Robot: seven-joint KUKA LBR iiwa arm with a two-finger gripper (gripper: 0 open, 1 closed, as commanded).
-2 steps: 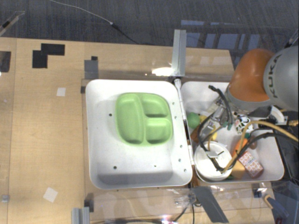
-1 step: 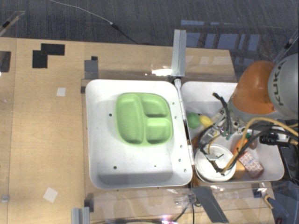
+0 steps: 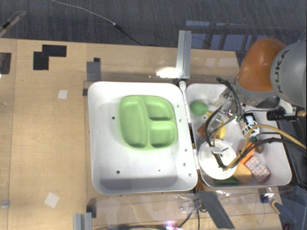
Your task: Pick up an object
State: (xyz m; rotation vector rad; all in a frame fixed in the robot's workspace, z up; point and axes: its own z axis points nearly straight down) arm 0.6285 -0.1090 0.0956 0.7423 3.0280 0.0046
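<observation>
- The table [image 3: 43,143] carries two white bins side by side: the left bin [image 3: 103,176] in the middle of the frame and the right bin [image 3: 283,174] at the lower right.
- A green divided tray [image 3: 146,121] lies alone in the left bin, a little above its centre, well apart from the arm.
- The right bin holds the clutter: a green ball [image 3: 198,108] near its upper left corner, a white bowl [image 3: 216,162] toward its lower left, a small patterned box [image 3: 258,169] and an orange block [image 3: 243,174] just beside each other at the lower right, and something yellow [image 3: 219,132] between the ball and the bowl.
- The arm [image 3: 283,73] reaches in from the right of the frame and hangs over the right bin, with cables draped across it.
- The gripper [image 3: 226,123] sits low among those cables, above the yellow thing and near the bowl's upper rim. The wires hide it, so I cannot tell if it is released or clenched, nor whether anything is in it.
- Judged from this, the task is at the reaching stage: every object appears to rest in its bin, none visibly lifted.
- What is left seems to be the grasp itself and the lift clear of the bin.
</observation>
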